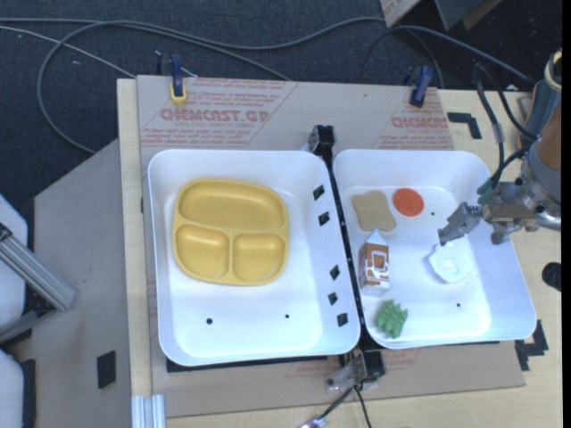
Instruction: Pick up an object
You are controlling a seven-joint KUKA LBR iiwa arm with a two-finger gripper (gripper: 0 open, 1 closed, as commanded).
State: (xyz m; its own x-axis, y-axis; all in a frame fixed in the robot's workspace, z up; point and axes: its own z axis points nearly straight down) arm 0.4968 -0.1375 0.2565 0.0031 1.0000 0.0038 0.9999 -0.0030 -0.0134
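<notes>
Reaching in from the right edge of the bench (134, 239), the grey arm (544, 141) holds its gripper (459, 226) over the right bin (500, 315), low above the bin's middle. Whether its fingers are spread or pressed together cannot be told; nothing shows between them.

Five loose things lie in the right bin. A white cup-like piece (449, 265) sits just below the gripper, near the bin's centre, pale against the white floor. An orange disc (409, 202) lies toward the far edge, and a tan flat piece (372, 210) lies just beside it on the left. A small brown-and-white carton (375, 263) rests against the bin's left wall, and a green leafy toy (391, 317) lies near the front left corner. All five lie apart from the gripper, with the white piece nearest to it.

The left bin (178, 328) carries one yellow divided plate (232, 231) with three compartments, set toward its far left corner. A black divider (335, 239) runs between the two bins. Two clamps (177, 77) grip the far edge of the board, one blue-and-yellow at the left and one blue at the right. Dark cables (89, 34) trail across the floor beyond the bench.
</notes>
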